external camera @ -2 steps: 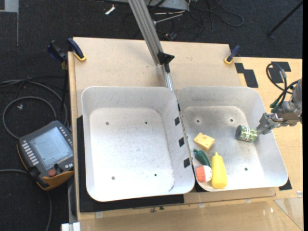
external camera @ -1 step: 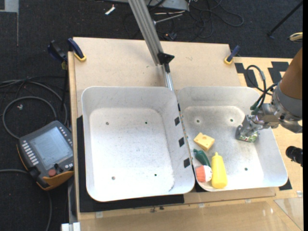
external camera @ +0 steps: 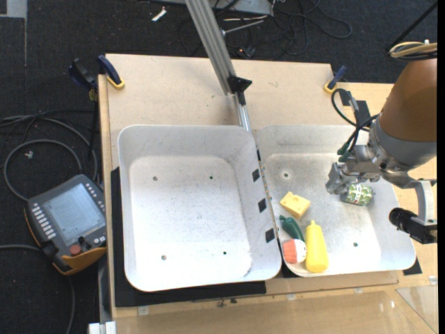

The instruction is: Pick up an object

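Camera view: looking down at a slant on both bins, arm in from the right
Gripper point(external camera: 345, 181): down in the right bin's upper right part, right at a green, speckled object point(external camera: 361, 194); touching it or just beside it, hard to say which
Jaws: cannot tell whether apart or together; metal fingers blurred into one grey lump, object not seen between them, so no hold claimed
Green object: lying on the bin floor just below-right of the gripper, apart from the other toys
Other toys: yellow cheese wedge point(external camera: 295, 204) near the bin's middle; yellow bottle point(external camera: 316, 247) lower down, lying beside a red-and-white piece with a green top point(external camera: 293, 245); all well apart from the gripper
Right bin point(external camera: 389, 256): white, shallow, holding every toy
Left bin point(external camera: 188, 200): white, alongside, far from the action
Step in hand, as a judgement: closing in on the green object, grasp not yet shown
Doing it well: centre over the object rather than its edge; come straight down so it doesn't skid away; squeeze fully before any lift; rise slowly and keep clear of the near wall
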You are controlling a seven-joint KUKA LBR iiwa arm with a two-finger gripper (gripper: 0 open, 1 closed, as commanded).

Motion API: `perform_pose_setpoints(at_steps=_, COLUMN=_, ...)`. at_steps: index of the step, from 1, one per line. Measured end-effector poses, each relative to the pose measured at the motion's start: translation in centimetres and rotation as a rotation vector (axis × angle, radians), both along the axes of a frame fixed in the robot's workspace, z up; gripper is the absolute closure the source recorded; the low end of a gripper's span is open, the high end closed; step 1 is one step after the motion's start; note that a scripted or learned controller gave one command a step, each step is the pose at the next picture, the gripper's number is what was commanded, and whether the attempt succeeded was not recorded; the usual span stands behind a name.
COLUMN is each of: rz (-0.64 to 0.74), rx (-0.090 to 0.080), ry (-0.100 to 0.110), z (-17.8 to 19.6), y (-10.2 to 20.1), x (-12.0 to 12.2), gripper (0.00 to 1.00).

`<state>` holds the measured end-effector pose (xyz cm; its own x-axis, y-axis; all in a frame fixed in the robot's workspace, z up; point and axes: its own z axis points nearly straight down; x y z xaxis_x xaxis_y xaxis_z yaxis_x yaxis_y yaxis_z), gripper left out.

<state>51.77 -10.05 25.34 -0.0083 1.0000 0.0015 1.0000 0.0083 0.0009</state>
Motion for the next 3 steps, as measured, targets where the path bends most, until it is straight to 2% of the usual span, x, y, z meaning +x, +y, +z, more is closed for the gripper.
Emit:
perform_pose_setpoints(at_steps=2, rz=0.000, rx=0.000, ry=0.001, z=-1.6, y=11.6, x=1.9, gripper=1.00)
perform_pose_setpoints(at_steps=3, rz=0.000, rx=0.000, ry=0.000, z=-0.8, y=16.6, x=1.5, gripper=1.00)
